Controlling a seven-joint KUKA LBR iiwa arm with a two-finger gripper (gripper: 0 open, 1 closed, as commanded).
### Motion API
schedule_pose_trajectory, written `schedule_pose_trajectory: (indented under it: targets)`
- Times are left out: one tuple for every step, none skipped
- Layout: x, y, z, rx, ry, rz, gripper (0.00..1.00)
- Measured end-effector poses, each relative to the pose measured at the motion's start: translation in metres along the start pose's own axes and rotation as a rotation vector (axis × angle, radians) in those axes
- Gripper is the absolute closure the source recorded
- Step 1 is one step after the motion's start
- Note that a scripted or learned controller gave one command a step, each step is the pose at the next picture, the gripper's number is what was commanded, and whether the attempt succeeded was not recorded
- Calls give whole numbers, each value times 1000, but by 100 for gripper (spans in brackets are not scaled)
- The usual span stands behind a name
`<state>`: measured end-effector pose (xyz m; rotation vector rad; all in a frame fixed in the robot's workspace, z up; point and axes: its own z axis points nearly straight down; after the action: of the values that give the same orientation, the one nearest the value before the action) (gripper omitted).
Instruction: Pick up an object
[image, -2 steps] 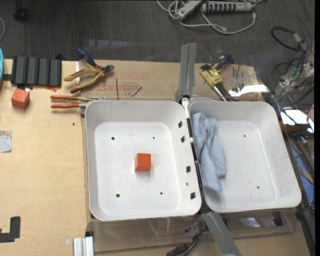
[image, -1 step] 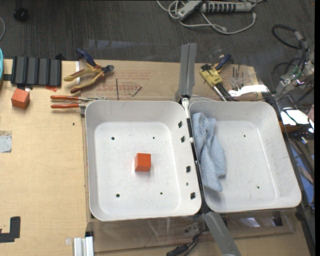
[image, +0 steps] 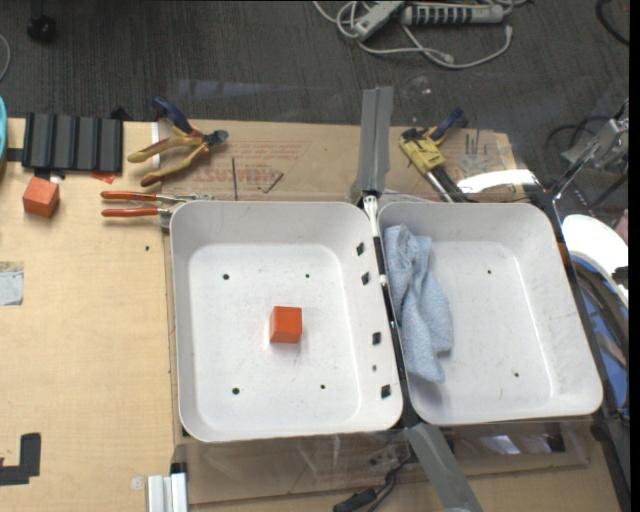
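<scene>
A small orange-red cube (image: 285, 325) sits flat on the floor of the left white bin (image: 215, 350), a little below its middle and apart from every wall. A crumpled grey-blue cloth (image: 421, 300) lies in the right white bin (image: 510, 330). It is draped along that bin's left wall, from near the top corner down past the middle.
On the cardboard bench left of the bins lie an orange block (image: 41, 196), a black ribbed part (image: 75, 142) and two orange-handled pliers (image: 165, 150). A yellow clamp (image: 425, 152) sits behind the right bin. Cables (image: 430, 20) run along the floor at the top.
</scene>
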<state>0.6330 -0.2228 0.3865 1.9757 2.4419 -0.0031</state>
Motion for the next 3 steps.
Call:
schedule_pose_trajectory:
  targets:
    - [7,-28,153,2,3,-140,100]
    - [-5,26,170,-1,1,-257,100]
    - [-2,10,208,1,2,-24,100]
